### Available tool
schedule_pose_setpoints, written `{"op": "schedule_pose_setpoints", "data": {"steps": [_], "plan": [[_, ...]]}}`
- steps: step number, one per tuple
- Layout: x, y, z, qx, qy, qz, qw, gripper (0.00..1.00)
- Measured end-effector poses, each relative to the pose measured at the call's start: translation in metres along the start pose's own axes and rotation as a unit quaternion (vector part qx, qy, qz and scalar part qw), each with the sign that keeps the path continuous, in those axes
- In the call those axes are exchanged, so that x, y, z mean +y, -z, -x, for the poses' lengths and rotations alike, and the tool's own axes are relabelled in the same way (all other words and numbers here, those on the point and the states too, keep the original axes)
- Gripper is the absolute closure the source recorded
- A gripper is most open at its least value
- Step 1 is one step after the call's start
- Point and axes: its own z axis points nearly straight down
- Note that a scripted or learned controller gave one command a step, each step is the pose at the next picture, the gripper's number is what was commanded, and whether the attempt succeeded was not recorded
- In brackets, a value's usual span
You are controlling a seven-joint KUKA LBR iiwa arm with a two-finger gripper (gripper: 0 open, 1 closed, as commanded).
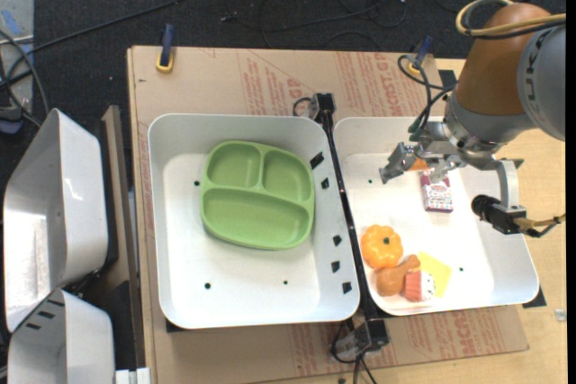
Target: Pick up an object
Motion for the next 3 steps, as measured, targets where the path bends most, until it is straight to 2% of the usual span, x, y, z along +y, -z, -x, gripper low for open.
{"op": "schedule_pose_setpoints", "data": {"steps": [1,3], "plan": [[0.003,0.007,0.000,-0.001,0.001,0.006,1.0000,0.00],[0.005,-0.097,-0.010,-0.001,0.000,0.004,1.0000,0.00]]}}
